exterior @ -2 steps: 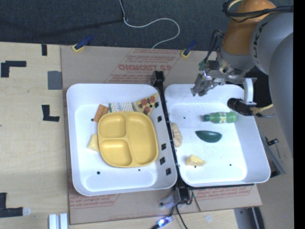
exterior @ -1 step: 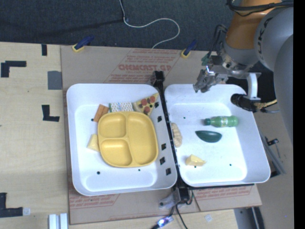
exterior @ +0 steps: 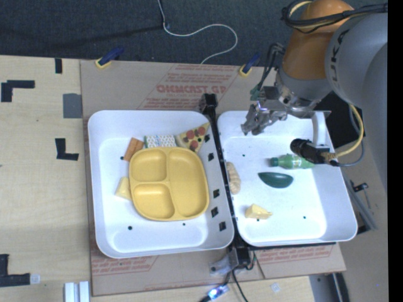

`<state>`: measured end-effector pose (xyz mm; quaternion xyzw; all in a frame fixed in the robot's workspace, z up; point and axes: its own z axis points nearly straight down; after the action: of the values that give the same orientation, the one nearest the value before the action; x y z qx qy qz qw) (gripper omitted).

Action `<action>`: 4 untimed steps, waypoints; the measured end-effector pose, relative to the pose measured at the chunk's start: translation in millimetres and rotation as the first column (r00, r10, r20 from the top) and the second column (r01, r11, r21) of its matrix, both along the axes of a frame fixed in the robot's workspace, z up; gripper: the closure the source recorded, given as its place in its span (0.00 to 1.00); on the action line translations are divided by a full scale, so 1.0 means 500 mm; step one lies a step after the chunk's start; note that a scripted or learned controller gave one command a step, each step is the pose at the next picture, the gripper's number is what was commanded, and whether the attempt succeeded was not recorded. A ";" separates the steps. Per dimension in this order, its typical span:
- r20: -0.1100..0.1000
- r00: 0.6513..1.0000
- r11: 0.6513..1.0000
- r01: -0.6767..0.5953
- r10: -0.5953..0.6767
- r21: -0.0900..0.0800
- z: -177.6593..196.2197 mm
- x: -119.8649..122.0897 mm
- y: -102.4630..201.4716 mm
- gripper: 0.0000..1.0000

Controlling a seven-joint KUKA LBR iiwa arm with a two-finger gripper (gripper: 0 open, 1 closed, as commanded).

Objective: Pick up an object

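The grey arm point(exterior: 359, 49) reaches in from the right side of the view, its orange band point(exterior: 313, 27) sitting just above the wrist. The wrist bends downward and to the left, carrying the gripper point(exterior: 255, 126) over the back left corner of the right bin point(exterior: 334, 228). Nothing shows between the dark fingertips, which point down toward the bin floor.

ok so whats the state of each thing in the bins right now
yellow divided plate: flat in the left bin, lying over other items
green bottle: on its side in the right bin
dark green piece: loose, flat
pale yellow piece: loose
gripper: over the right bin's far left corner, nothing seen between its fingers
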<state>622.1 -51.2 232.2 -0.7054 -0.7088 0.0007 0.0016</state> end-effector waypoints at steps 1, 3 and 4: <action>-0.002 1.000 1.000 0.000 0.000 -0.001 -0.024 -0.053 0.079 1.00; 0.000 1.000 1.000 -0.001 0.001 0.000 0.005 -0.169 0.235 1.00; -0.001 1.000 1.000 0.005 -0.005 -0.003 -0.024 -0.191 0.235 1.00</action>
<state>526.7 66.2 220.1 -0.7071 -0.7072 0.0021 0.0012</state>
